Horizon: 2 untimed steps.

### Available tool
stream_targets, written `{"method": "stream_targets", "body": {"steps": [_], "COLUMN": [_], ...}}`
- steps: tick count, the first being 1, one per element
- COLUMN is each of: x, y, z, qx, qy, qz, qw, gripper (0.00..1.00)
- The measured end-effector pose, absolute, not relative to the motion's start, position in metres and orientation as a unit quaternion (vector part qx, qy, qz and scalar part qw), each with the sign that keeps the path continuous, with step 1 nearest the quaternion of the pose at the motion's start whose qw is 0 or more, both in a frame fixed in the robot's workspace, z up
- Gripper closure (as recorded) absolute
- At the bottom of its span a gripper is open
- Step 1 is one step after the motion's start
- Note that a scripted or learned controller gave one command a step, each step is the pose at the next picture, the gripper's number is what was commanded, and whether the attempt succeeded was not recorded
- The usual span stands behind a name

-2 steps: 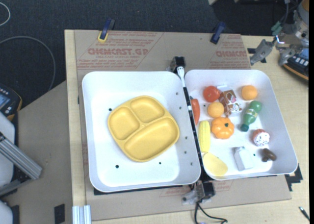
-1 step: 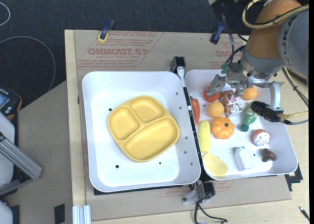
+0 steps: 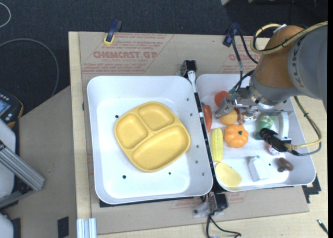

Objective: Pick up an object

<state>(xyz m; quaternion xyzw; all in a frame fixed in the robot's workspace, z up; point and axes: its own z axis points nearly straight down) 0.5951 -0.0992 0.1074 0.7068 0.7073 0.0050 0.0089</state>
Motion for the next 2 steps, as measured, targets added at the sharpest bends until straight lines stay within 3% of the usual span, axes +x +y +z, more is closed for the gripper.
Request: {"method": "stream_targets", "body": {"steps": [1, 2], "x": [0.594, 0.572], "y": [-0.099, -0.01], "z": [0.116, 0.189], "qx": [0.708, 0.705], "qy": [0.707, 0.709], "qz": [0.005, 0.0022], "qw": [0.008, 0.001], "gripper": [1.0, 1.0]}}
